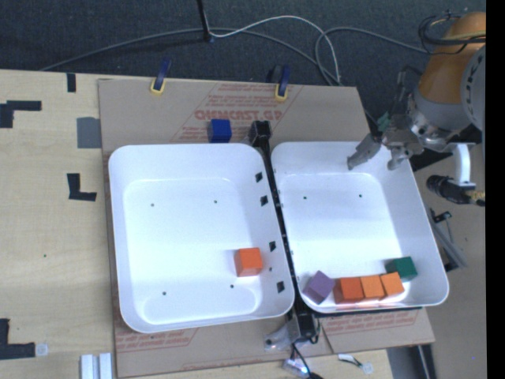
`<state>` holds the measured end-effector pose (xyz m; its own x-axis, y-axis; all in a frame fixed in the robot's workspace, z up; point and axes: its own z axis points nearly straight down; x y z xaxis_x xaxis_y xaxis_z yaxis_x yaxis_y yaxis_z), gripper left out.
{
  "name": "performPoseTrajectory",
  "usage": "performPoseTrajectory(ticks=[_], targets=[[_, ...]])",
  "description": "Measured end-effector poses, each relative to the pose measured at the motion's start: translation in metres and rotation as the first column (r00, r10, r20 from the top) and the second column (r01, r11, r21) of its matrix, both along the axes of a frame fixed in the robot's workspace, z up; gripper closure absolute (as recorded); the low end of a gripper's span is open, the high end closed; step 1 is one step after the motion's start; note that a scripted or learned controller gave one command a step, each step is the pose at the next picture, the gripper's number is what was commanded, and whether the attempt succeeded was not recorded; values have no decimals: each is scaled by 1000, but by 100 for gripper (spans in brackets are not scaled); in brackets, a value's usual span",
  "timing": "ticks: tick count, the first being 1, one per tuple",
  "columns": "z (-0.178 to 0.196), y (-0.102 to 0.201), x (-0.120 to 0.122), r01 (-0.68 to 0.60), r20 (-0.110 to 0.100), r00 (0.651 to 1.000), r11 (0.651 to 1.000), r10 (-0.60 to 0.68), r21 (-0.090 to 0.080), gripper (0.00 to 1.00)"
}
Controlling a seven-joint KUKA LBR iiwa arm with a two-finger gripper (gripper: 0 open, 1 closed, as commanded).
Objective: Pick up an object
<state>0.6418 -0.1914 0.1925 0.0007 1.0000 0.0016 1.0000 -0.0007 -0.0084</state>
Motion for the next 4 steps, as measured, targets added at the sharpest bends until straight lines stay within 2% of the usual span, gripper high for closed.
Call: performPoseTrajectory(ticks=[1, 2, 3, 4], targets=[[5, 0, 2, -1, 8, 1000, 1000, 1, -1, 0], [-40, -6, 2, -1, 5, 1000, 1000, 1, -1, 0], [-93, 3, -5, -1, 4, 1000, 1000, 1, -1, 0], [-104, 3, -5, -2, 7, 1000, 1000, 2, -2, 0]])
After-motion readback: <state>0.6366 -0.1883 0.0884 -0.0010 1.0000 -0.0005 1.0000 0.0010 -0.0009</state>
